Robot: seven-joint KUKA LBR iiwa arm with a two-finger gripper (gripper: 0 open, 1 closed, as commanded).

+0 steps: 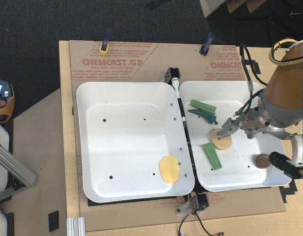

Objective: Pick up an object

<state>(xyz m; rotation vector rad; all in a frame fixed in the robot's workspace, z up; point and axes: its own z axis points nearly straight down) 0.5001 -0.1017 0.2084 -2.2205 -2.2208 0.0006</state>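
My gripper [228, 129] hangs over the middle of the right bin [234, 178], directly above and touching or nearly touching a tan round disc [222, 143]. A green stick [212, 156] lies just below and left of the disc. Two darker green pieces [203, 109] lie toward the bin's back left. A brown round object [262, 160] sits at the bin's right side, beside a black part of the arm. In the left bin [92, 132], a yellow oval piece [169, 168] rests near the front right corner.
The grey arm with its orange band [286, 82] reaches in over the right bin's right edge, with black cables [249, 77] trailing above it. A black divider [183, 127] runs between the bins. Clamps [105, 45] hold the cardboard base at the back.
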